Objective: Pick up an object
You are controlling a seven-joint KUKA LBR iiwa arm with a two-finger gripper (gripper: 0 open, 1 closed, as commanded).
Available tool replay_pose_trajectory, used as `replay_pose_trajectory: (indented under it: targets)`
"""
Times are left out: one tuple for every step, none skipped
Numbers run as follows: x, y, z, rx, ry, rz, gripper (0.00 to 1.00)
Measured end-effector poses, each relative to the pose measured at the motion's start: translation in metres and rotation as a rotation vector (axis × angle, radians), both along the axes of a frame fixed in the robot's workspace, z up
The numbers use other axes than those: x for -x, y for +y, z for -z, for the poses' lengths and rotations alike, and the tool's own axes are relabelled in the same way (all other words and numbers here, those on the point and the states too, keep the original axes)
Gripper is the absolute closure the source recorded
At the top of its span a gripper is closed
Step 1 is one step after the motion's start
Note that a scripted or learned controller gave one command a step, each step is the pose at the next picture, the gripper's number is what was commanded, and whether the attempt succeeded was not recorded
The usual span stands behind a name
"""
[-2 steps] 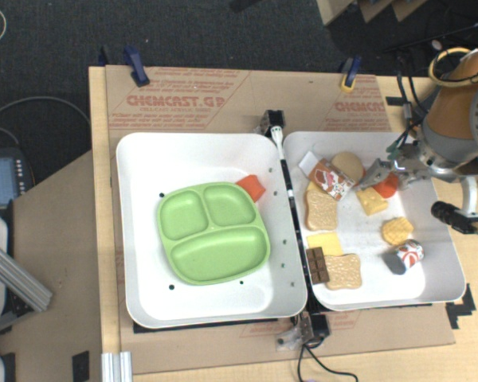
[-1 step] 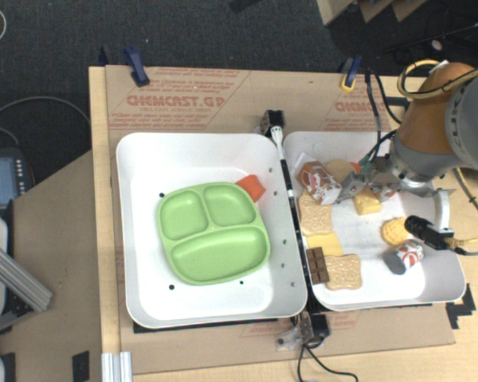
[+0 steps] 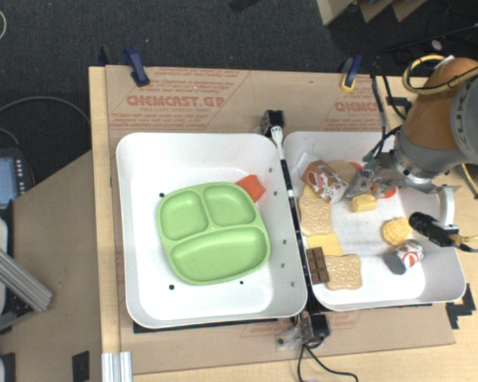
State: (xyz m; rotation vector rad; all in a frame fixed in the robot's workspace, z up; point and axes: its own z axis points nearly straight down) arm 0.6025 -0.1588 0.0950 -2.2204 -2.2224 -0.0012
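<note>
Gripper (image 3: 365,183) low over small pale-yellow block (image 3: 364,204); red-white packet (image 3: 324,181) beside

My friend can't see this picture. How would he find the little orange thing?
Look in the left white bin, which holds a big green divided plate. The orange block lies just off the plate's upper right corner. It is the only small orange piece in that bin.

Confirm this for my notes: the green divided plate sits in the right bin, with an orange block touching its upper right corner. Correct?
Not quite. The camera view shows the green divided plate in the left bin, not the right bin. The rest holds: the orange block touches its upper right corner.
</note>
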Motion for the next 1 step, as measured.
replay_pose_trajectory:
  targets:
    - [0.0127, 0.0805, -0.0948, 0.000, -0.006, -0.006, 1.00]
